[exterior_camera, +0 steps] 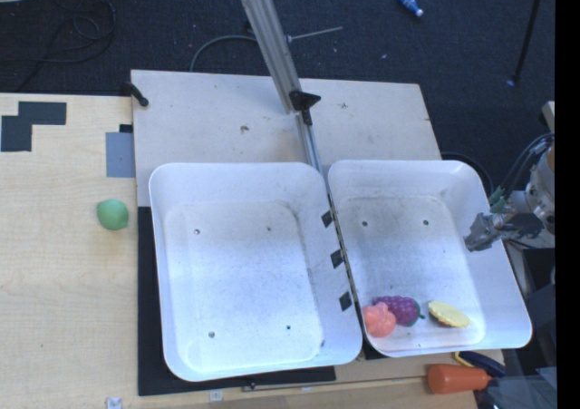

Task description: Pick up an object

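Note:
Three small objects lie along the near edge of the right bin (399, 182): an orange-pink lumpy piece (380, 320), a purple grape-like cluster (400, 309) touching it, and a flat yellow piece (449, 315) a little to the right. My gripper (481, 237) hangs at the right rim of this bin, above and right of the objects, well apart from them. Nothing shows between its tips.
The left bin (237, 267) adjoins the right one, with black clips (336, 258) on the shared rim. A green ball (112, 214) lies on the wooden bench at left. An orange tool (458, 377) lies beyond the right bin's near edge. A metal bar (276, 44) slants behind.

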{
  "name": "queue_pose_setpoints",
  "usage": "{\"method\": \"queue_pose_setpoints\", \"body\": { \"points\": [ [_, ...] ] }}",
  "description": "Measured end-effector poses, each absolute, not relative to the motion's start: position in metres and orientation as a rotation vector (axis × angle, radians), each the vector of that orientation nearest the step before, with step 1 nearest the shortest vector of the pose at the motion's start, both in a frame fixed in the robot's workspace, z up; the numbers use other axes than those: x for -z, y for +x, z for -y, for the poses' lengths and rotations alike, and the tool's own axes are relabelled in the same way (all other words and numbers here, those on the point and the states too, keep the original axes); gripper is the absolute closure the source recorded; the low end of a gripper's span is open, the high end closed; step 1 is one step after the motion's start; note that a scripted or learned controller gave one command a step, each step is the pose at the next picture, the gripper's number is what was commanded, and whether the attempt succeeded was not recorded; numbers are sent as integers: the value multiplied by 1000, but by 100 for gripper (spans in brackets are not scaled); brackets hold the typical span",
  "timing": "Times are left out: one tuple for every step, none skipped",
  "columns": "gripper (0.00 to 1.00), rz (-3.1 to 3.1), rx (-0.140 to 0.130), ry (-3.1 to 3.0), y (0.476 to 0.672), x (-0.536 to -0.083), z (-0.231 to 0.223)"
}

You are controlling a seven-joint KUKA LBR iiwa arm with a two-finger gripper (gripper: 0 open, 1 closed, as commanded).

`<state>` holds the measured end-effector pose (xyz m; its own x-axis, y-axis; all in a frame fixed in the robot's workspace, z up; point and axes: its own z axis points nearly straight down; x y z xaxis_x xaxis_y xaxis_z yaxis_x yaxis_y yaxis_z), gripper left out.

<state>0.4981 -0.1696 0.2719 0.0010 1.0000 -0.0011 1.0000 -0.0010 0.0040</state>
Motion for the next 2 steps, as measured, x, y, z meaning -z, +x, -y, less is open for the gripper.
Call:
{"method": "queue_pose_setpoints", "body": {
  "points": [
    [100, -2227, 0, 2218, 530, -261, 117],
    [100, -2226, 1, 2220, 559, -247, 76]
  ]
}}
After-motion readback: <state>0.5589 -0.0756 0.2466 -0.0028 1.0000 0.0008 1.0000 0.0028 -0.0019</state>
